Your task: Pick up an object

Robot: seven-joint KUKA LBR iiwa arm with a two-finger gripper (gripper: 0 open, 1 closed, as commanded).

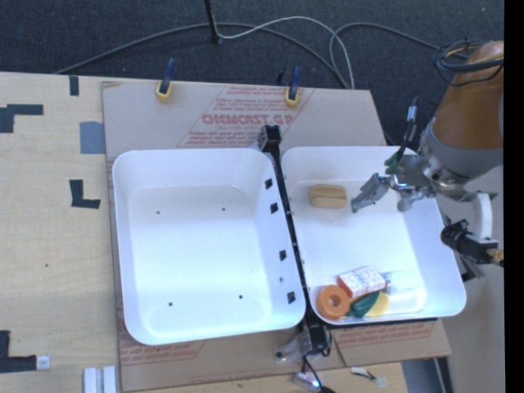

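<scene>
Camera view: two white bins sit side by side on the counter (49, 219). The left bin (131, 170) has nothing to grab in it. The right bin (430, 236) has all the stuff.

Where things are:
- A tan block (327, 196) lies by itself near the far end of the right bin, close to the middle wall.
- At the near end there's a little pile: an orange ring (332, 301), a red-and-white box (361, 282) just beside it, a green and yellow toy (369, 305) touching the ring, and sth white (405, 295) behind them. Can't tell what the white thing is.

The arm (467, 113) comes in from the right. The gripper (378, 191) hangs over the far part of the right bin, just to the right of the tan block, not touching it. One dark finger (368, 193) points at the block. Can't tell if the gripper is wide or narrow from here – the other finger is hard to make out. Nothing is seen between them.

How far along: prob. early. Nothing is picked up yet. The tan block looks like the closest thing to grab – my guess. Left to do: get over a thing, go down, close on it, lift it up.
</scene>
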